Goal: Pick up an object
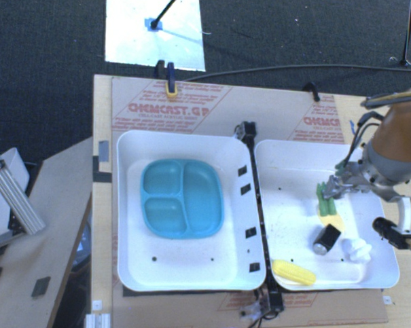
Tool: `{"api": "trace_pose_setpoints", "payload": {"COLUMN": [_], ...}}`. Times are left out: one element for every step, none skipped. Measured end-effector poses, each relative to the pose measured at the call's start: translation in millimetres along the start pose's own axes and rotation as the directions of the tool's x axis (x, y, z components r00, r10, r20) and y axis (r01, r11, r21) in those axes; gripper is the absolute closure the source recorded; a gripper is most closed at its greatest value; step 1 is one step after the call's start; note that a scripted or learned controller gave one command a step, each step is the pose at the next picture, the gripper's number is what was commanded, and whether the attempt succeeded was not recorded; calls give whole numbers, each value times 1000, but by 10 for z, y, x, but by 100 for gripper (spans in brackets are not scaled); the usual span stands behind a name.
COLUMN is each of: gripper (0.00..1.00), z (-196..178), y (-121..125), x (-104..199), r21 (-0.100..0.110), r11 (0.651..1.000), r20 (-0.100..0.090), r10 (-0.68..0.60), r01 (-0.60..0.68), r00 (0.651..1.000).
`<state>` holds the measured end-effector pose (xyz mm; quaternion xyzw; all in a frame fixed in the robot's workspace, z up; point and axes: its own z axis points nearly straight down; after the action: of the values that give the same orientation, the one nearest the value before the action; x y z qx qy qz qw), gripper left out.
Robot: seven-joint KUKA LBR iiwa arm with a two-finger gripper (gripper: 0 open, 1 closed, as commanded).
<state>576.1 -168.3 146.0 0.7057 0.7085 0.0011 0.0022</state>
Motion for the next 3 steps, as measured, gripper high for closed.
{"api": "trace_pose_setpoints", "payload": {"gripper": [100, 100, 100], "z": [-568, -1080, -985], "y": [121, 138, 207], "x": [24, 21, 616], "r21": [-4, -2, 2], "r11": [1000, 1000, 1000], "r20": [1, 0, -2], "r10": [-1, -1, -6], "r01": [1, 1, 6], "r00": [1000, 1000, 1000]}}
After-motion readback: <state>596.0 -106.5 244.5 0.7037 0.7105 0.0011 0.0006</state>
